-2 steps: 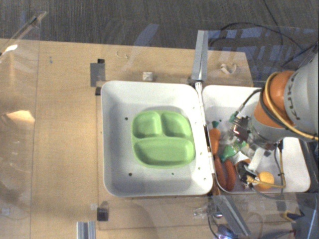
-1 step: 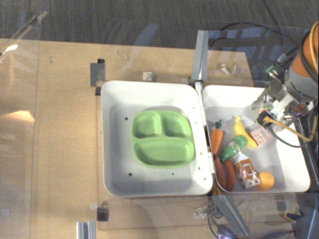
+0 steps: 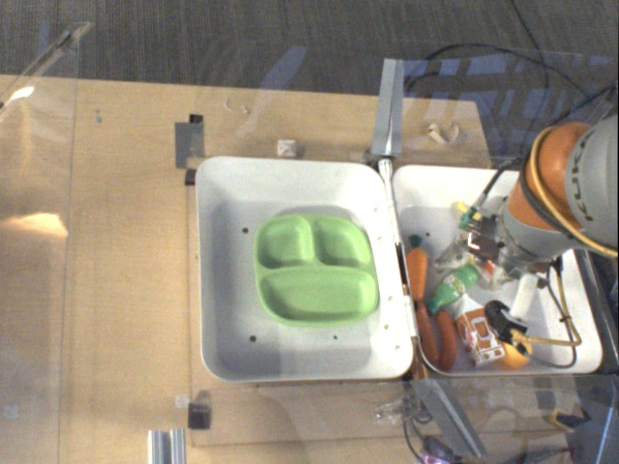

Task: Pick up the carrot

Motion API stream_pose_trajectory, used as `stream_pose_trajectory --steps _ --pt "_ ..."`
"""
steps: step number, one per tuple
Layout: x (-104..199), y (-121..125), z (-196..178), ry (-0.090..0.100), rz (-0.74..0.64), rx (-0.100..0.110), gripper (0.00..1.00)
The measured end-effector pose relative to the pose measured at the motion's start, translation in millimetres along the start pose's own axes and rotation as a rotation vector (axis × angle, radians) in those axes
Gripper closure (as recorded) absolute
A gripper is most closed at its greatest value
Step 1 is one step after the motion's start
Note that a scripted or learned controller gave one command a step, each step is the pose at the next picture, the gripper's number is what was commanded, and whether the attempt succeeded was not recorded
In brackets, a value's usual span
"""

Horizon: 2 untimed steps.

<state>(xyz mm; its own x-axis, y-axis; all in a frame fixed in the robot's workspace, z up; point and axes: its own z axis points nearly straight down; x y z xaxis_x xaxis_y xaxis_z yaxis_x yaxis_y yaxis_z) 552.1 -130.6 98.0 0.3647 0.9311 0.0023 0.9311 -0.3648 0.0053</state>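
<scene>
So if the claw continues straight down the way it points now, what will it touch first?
Probably the green bottle-like item lying just below the claw in the right bin, not the carrot, which lies further left by the bin's wall. Depth is hard to judge from this slanted view.

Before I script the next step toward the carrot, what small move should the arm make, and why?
Probably shift the gripper toward the left wall of the right bin: the carrot lies there lengthwise, and the gripper sits beside it over the green item.

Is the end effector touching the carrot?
Apart. The camera view shows white bin floor between the end effector and the carrot.
</scene>
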Motion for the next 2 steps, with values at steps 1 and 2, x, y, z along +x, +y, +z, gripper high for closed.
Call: stream_pose_trajectory --steps 1,2 --pt "-34 77 6 -0.001 0.160 -0.013 0.00" --pt "-42 43 -18 -0.001 -0.194 0.000 0.00"
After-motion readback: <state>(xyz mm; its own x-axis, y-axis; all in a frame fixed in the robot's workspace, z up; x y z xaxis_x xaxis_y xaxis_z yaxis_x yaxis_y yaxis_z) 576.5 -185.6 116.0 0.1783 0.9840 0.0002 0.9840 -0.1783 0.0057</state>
